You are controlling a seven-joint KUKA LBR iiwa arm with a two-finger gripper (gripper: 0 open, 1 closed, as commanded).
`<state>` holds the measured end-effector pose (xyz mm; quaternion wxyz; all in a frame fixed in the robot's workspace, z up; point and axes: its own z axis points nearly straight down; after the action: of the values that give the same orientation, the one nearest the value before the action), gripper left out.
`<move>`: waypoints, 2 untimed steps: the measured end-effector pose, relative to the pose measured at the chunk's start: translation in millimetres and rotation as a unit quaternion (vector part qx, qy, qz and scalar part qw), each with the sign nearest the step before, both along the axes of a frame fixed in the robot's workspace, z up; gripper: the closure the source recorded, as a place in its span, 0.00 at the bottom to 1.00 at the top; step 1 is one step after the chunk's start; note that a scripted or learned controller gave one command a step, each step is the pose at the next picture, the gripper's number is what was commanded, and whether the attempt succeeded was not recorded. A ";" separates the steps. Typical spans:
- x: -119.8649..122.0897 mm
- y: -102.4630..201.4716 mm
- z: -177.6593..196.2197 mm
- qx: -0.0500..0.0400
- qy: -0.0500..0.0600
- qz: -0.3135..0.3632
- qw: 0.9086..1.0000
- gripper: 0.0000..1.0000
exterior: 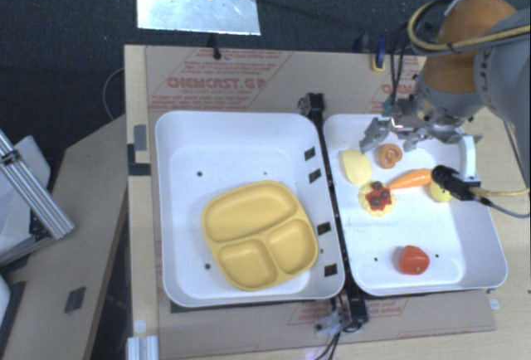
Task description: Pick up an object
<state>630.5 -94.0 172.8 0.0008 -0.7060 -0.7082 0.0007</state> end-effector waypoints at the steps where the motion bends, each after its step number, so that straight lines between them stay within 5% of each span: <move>1: 3.6 -2.2 -42.4 0.000 0.000 -0.001 1.000 0.00; 2: 5.4 -2.3 -87.6 -0.001 -0.003 -0.001 1.000 0.00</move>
<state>635.9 -96.2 85.2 -0.0023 -0.7065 -0.7077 -0.0009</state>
